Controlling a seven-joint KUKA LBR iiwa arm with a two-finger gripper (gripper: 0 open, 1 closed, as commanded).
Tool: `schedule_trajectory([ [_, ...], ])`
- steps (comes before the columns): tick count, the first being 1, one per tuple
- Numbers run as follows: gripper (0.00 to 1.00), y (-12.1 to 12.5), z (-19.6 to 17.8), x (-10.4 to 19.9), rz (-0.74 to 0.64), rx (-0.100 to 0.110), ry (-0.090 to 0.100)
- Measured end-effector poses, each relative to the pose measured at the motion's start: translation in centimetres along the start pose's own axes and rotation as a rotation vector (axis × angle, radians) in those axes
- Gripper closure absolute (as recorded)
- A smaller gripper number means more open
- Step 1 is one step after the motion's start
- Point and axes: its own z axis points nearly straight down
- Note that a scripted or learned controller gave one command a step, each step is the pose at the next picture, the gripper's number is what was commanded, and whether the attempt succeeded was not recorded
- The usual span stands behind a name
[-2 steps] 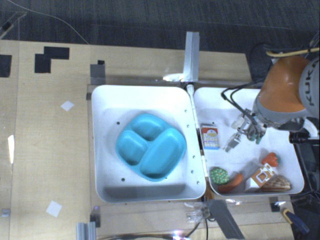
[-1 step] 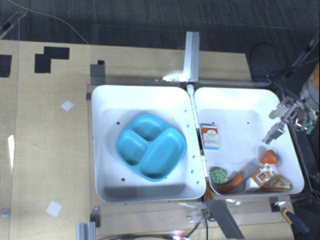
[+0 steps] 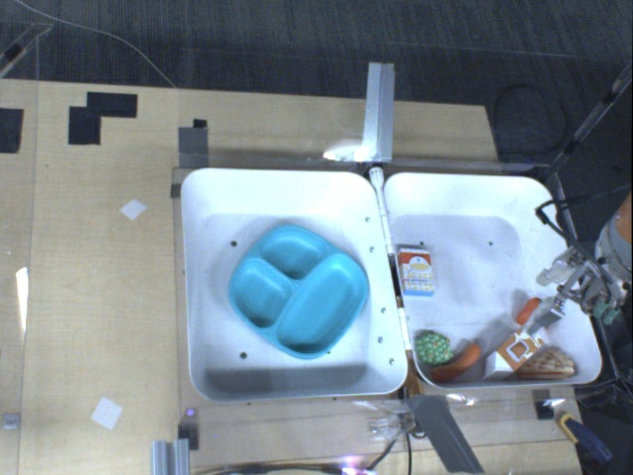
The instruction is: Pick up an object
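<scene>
Orange stick-like toy lies in the right bin, in its right half and toward the near side. It is short and narrow. Its long axis runs on a diagonal, from near-left to far-right, and the far-right end points toward the arm. I cannot tell which end is the front of it, because it is too small in the camera view.

The arm enters from the right, over the right rim of this bin. The jaws are at its end, just beside the far-right end of the orange stick-like toy. Whether they touch it I cannot tell, and whether the jaws are released or clenched I also cannot tell; the metal parts there are too small and mixed together.

Just near of the toy lies a small orange and white box, and to the right of that box, in the near right corner, a brown ribbed bread-like toy. Its long axis goes left to right. Further left along the near wall lies a red sausage-like toy, tilted, with a green round toy touching its left end. A small printed card box lies near the left wall of this bin, well apart from the others, with its long axis going far to near.

The left bin holds a blue divided plate. Both bins stand on the desk of light wood.
</scene>
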Motion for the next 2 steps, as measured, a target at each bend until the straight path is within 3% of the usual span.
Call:
schedule_trajectory([
  [1, 0.00, 2.8, 9.0, 1.5, 0.181, -0.003, -0.007],
  [2, 1.00, 3.0, 7.7, 1.1, 0.177, -0.008, -0.019],
])
